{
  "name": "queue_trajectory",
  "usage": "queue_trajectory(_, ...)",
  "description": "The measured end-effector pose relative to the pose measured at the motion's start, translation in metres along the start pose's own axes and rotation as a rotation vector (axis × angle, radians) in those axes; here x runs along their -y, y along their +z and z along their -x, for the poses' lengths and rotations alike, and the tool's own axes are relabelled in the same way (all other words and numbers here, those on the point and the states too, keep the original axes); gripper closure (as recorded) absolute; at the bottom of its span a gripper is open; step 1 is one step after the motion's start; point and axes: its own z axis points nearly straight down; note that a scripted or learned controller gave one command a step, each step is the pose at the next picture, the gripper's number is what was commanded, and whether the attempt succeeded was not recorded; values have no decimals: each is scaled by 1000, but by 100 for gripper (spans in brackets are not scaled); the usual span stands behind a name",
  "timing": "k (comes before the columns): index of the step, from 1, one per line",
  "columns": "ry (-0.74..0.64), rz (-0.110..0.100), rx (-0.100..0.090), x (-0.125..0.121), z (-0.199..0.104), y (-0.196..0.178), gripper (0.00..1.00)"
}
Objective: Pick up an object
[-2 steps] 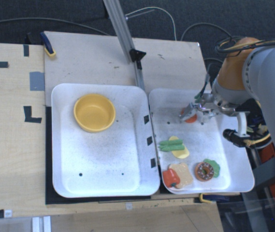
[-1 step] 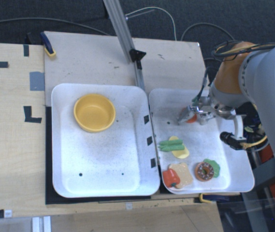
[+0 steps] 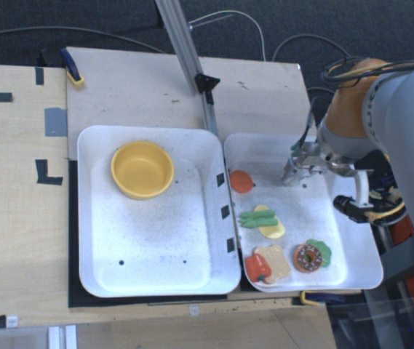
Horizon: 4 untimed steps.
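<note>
Gripper hangs low over the bare floor at the back of the right bin, on the grey arm with its orange band; from where I stand I cannot tell how it is set, and nothing shows in it. Just to its left lies an orange-red ball, near the wall between the bins. Nearer the front than the gripper sit a green bean pod and a yellow piece touching it. Farther forward, along the front wall, lie a doughnut on a green leaf, and a slice of toast with a red pepper against it. Well off to the gripper's left, in the left bin, stands a yellow bowl, upright. Both bins rest on the tabletop.
</note>
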Motion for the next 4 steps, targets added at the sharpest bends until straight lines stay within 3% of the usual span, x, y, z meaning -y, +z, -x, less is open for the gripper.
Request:
queue_trajectory(2, 1, 7, 0, -7, -4, -111, 100)
queue_trajectory(4, -2, 0, -3, 1, -114, -113, 100)
